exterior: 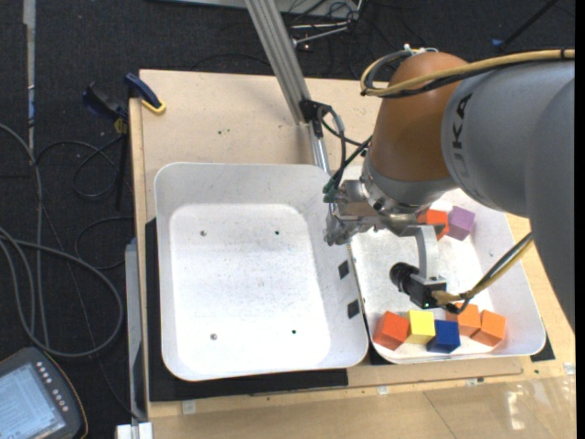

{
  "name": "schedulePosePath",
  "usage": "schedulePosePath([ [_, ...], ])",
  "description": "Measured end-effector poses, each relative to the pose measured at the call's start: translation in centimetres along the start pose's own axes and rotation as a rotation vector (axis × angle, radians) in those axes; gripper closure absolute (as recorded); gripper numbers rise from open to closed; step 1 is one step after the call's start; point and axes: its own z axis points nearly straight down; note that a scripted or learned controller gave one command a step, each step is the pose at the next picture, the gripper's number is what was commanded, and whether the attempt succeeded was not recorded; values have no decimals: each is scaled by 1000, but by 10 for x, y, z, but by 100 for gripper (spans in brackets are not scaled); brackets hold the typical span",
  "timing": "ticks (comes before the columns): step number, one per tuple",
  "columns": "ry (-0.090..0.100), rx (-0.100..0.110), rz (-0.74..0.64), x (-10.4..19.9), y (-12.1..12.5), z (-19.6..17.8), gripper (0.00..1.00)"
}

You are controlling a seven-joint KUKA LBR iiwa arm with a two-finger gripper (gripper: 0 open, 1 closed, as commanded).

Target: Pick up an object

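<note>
**Blocks, small, coloured.** All lie in the right bin.
- Near edge of bin: a tight cluster with an orange block at its left end, a yellow block and a blue block.
- Far side of bin: a purple block.
- Handling: judged light, rigid, smooth and not fragile. Take by two opposite flat faces; the orange block looks freest.

**Gripper**.
- Position: at the bin's left rim, towards the far end.
- Width: cannot tell.
- Relation: the cluster is well apart, towards the near edge.
</note>
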Motion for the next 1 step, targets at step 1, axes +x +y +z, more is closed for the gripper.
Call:
schedulePosePath([
  [1, -1, 3, 1, 42, -30, 4, 100],
])
